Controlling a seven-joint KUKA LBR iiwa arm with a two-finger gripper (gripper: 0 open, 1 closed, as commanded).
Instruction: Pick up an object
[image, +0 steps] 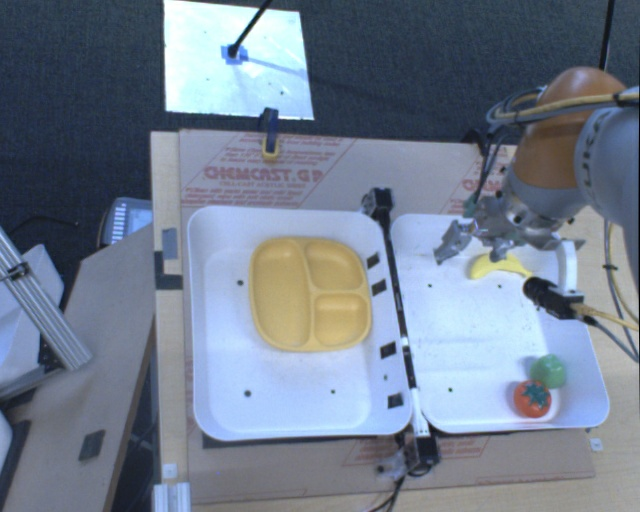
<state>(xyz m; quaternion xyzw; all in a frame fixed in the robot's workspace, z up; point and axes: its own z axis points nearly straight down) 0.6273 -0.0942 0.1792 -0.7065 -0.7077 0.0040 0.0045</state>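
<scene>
Yellow banana (497, 268) lies flat at right bin's (470, 400) 1 o'clock, partly hidden. Orange-red ball (532, 398) w/ green patch sits at 5 o'clock, green lump (548, 371) touching it at upper right.

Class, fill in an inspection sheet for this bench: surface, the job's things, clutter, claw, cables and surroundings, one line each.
Surface: two shallow white bins side by side, left bin and right bin, on a cardboard sheet.
Job's things: yellow banana at the right bin's far side; green object and orange-red ball close together in its near right corner.
Clutter: yellow divided plate in the left bin.
Claw: claw above the right bin's far edge, just left of the banana; finger state cannot be told.
Cables: cable bundle on the arm; wires at the near edge between the bins.
Surroundings: dark floor, pale panel behind the bench.
</scene>
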